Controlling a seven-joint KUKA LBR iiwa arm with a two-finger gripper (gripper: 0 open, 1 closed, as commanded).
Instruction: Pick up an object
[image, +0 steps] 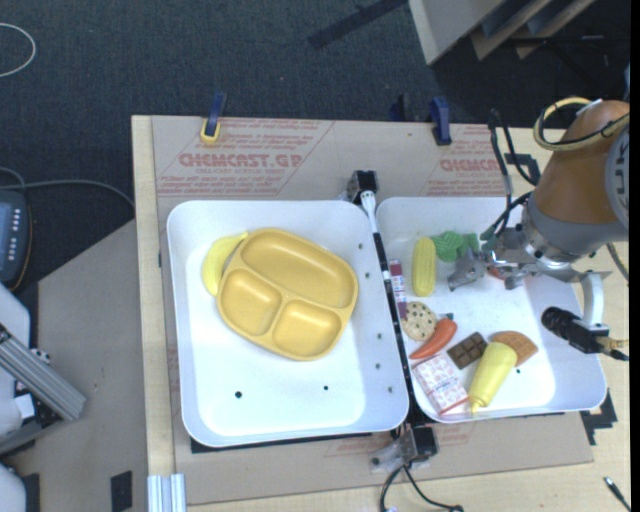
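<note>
Camera view: gripper (468, 270) sits low in the right bin (575, 395), fingers apart, nothing between them. Tips reach toward the green toy (456, 243) and the corn cob (424, 264), just beside both; likely lining up on one. Corn lies flat, long axis near-to-far, parallel to the bin divider. Left bin (190, 300) holds a yellow divided tray (288, 293), well apart.

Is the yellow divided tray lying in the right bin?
No, the yellow divided tray lies in the left bin; the right bin holds the small food items.
</note>
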